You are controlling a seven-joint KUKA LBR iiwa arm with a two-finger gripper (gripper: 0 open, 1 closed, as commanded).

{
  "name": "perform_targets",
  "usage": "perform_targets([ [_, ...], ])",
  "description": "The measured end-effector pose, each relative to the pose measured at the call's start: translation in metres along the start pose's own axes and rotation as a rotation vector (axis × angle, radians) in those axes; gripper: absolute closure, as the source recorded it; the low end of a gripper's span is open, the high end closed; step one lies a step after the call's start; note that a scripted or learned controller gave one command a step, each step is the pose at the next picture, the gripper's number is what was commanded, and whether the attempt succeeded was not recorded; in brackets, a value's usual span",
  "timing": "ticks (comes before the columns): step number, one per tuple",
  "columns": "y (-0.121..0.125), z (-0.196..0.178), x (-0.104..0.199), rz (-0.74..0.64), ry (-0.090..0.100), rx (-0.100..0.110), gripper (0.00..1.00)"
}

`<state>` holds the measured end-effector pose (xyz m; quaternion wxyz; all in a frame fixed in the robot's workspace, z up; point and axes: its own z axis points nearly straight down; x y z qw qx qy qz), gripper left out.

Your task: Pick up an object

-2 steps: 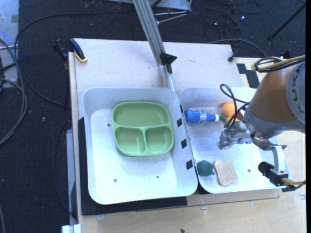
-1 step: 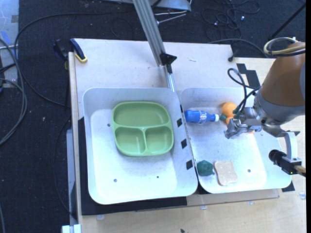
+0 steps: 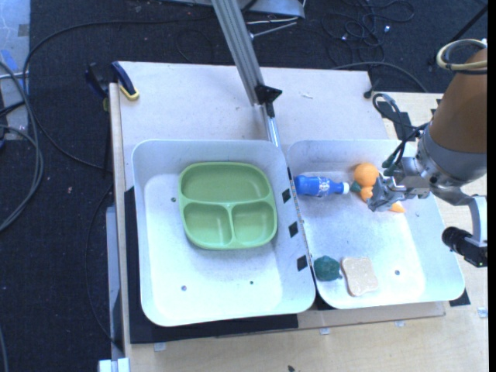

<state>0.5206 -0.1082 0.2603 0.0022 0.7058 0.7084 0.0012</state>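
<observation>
Standing next to the bench (image 3: 194, 99) here, and I'd say the pick isn't done yet: nothing is lifted, everything sits on a bin floor. The left bin (image 3: 155, 208) has only a green divided plate (image 3: 229, 205) in it. The right bin (image 3: 418, 262) has all the candidates: a blue bottle (image 3: 319, 185) lying on its side near the divider, an orange ball (image 3: 365, 173) just beside the bottle's cap end, a dark green lump (image 3: 327, 267) and a tan sponge-like block (image 3: 360, 276) together at the front edge. The gripper (image 3: 385, 198) is low over the back part of the right bin, right next to the orange ball, with a small orange bit (image 3: 397, 206) peeking out beside it. Whether the jaws are open, closed or actually on something, I honestly cannot tell from this angle, it's all dark metal and cables down there. Pose-wise, the arm (image 3: 457, 130) comes in from the right with the wrist pointed down and angled a little toward the middle of the bench. My guess is it's going for the orange stuff, so the grasp and the lift are what's left.
</observation>
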Motion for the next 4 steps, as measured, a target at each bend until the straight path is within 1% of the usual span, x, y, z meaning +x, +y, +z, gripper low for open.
perform_targets([
  [1, 0.017, 0.015, 0.053, -0.004, 0.002, 0.005, 1.0],
  [2, 0.037, 0.009, 0.105, -0.004, 0.003, 0.002, 1.0],
  [3, 0.061, 0.026, 0.155, -0.004, 0.003, 0.005, 1.0],
  [4, 0.077, 0.022, 0.204, -0.004, 0.003, 0.003, 1.0],
])
